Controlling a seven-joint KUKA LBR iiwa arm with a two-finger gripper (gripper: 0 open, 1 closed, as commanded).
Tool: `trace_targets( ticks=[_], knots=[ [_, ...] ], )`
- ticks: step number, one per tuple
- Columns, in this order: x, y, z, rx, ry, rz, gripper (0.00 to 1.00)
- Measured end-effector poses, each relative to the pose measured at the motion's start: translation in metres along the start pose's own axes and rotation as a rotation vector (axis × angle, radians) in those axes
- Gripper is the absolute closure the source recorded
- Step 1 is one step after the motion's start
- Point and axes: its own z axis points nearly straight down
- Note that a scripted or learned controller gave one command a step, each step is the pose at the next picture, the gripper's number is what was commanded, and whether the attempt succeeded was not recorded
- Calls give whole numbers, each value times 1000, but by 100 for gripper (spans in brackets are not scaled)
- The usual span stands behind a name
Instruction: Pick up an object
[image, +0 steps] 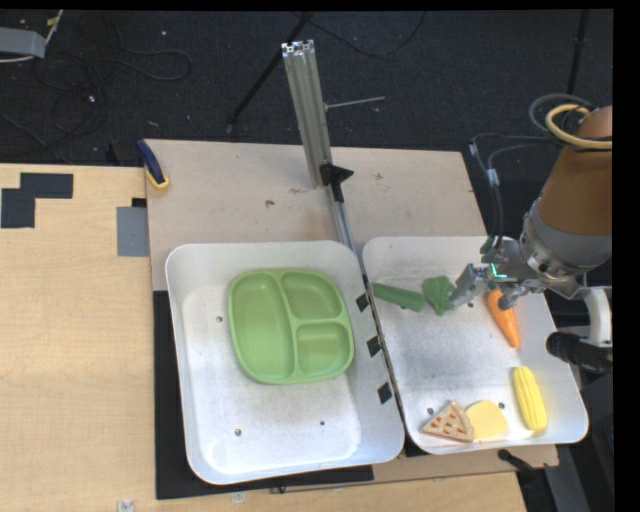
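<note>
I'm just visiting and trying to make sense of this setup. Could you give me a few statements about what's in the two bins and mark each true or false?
1. The green divided plate lies in the left bin. True.
2. The toy corn cob lies in the left bin. False: it lies in the right bin, near its right edge.
3. The gripper is over the right bin, next to the green toy vegetable. True.
4. The toy carrot sits on the divided plate. False: it lies in the right bin, below the gripper.
5. A waffle wedge lies near the right bin's front edge. True.
</note>
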Motion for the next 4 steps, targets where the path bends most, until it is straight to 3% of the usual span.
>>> trace_targets(
  ticks=[1,3,4],
  knots=[
    [0,0,0,-1,0,0,0],
    [14,-9,103,4,1,1,0],
    [14,-7,151,-5,1,2,0]
  ],
)
